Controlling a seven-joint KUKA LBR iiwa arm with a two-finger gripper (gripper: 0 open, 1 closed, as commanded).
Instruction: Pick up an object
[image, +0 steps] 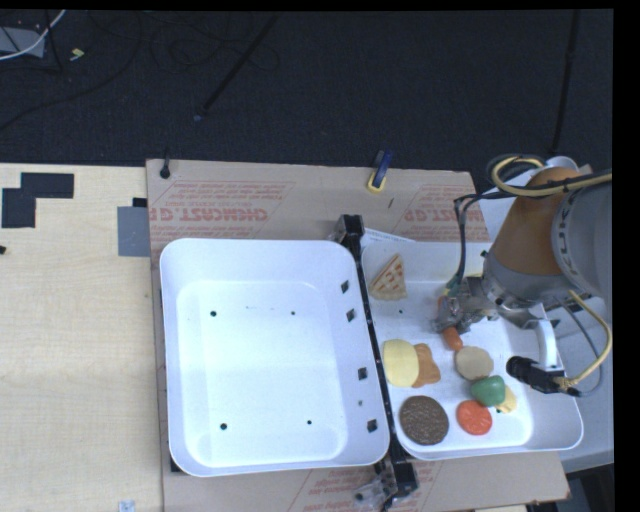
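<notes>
The right bin (560, 432) holds several toy foods: a tan wedge (389, 279), a yellow piece (400, 362) beside an orange-brown piece (428, 366), a brown round cookie (424, 420), a red tomato (474, 418), a green piece (489, 390), a beige lump (473, 361) and a small orange-red piece (453, 339). My gripper (452, 316) reaches in from the right and sits low in the bin, just above the small orange-red piece. The arm's wrist hides much of the bin's right side.
The left bin (180, 300) lies next to the right one, with a black divider (365, 340) between them. Cables (462, 240) loop around the wrist. Cardboard (260, 200) lies under both bins.
</notes>
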